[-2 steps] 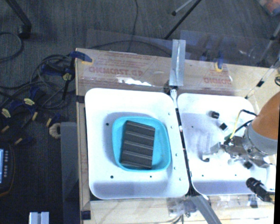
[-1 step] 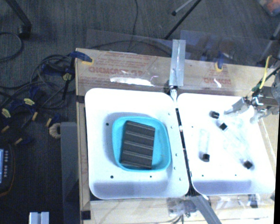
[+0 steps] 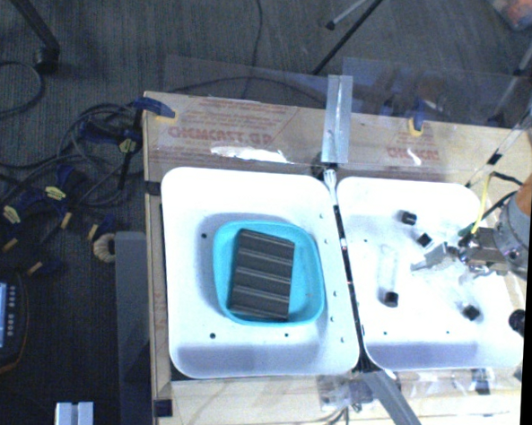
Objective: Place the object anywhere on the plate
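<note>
grey carpet strewn with black cables surrounded the wooden tabletop (image 3: pixel 253 130), which carried two shallow white plastic bins side by side. in the left bin (image 3: pixel 183 247) a light blue rounded plastic plate (image 3: pixel 308 282) held a dark grey ribbed rectangular block (image 3: pixel 262 273), lying flat and wholly within the plate's rim. by that showing the placing looked finished, with nothing left but for the arm to clear off. the end effector (image 3: pixel 450 252) hung over the right bin (image 3: pixel 420 338), well apart from the block, its metal fingers spread somewhat with nothing between them. small black bits (image 3: pixel 408 218) lay scattered there.
</note>
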You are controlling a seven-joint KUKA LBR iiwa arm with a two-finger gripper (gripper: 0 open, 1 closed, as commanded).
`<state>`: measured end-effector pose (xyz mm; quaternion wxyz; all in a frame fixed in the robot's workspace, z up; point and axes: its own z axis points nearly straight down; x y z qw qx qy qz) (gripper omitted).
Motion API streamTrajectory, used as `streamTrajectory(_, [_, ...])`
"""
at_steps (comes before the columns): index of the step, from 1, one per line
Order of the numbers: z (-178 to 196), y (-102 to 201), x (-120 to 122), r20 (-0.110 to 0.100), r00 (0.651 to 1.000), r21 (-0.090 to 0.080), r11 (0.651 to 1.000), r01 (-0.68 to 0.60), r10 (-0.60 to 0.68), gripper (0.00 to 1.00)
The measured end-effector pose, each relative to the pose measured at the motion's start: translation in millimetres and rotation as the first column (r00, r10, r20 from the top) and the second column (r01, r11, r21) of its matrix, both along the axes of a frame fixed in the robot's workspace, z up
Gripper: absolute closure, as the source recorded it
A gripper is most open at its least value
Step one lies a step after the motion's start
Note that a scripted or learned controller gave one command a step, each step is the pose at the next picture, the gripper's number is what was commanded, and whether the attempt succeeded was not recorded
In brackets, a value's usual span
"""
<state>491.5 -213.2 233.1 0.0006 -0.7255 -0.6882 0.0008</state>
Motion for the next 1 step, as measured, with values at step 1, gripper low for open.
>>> streamTrajectory(1, [124.8,-0.8,-6.3,0.004,0.998,-0.004,0.998,0.062,-0.062,0.00])
